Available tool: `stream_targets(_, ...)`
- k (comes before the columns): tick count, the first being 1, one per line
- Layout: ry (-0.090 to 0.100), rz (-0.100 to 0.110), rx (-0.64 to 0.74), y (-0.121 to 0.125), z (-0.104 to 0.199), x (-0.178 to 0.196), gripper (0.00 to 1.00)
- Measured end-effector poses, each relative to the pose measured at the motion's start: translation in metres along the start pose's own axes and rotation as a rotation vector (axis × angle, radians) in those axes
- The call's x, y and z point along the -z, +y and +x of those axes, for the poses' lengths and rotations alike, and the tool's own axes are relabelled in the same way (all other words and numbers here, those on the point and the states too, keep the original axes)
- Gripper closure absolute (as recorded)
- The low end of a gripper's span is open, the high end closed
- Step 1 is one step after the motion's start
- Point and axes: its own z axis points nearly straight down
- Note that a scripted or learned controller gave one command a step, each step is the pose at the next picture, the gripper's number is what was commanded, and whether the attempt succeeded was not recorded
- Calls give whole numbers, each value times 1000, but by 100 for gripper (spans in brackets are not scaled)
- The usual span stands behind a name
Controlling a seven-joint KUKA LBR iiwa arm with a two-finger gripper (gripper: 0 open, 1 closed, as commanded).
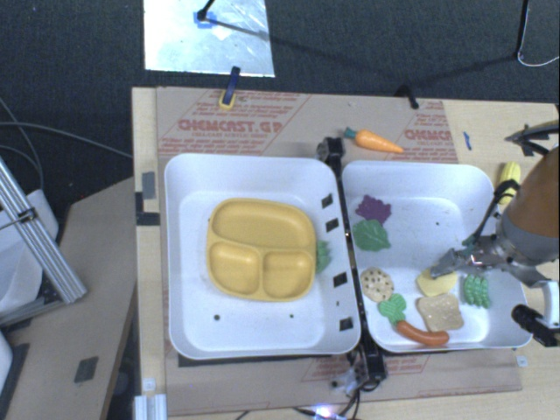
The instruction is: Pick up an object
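Since the arm comes in from the right, its gripper (451, 262) hangs low over the right-hand bin (420, 178), right where the toy food lies thickest. Its dark fingers taper down toward a pale yellow slice (435, 283), maybe a piece of cheese or banana, and seem to touch its upper edge. Whether they are spread or pinched I cannot tell from up here; nothing is plainly caught between them. That slice looks like the likeliest thing to be picked up, simply because it sits directly under the tool.

Around it the other pieces lie loose and flat on the bin floor: a slice of toast (440, 311) just below, a green ridged piece (476, 290) beside it, a red sausage (422, 334) near the front wall, a chocolate-chip cookie (376, 283), a broccoli floret (391, 305), a lettuce leaf (371, 234) and a purple bunch of grapes (374, 207).

The left bin (188, 261) carries a yellow divided plate (261, 248), probably set there as a place for food to go. A toy carrot (374, 141) rests outside on the cardboard behind the bins, out of easy reach for this try.
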Motion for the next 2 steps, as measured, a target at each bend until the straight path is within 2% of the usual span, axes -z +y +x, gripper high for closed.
stream_targets(1,1,-9,9,6,5,12,100)
stream_targets(2,-1,-11,9,7,4,22,100)
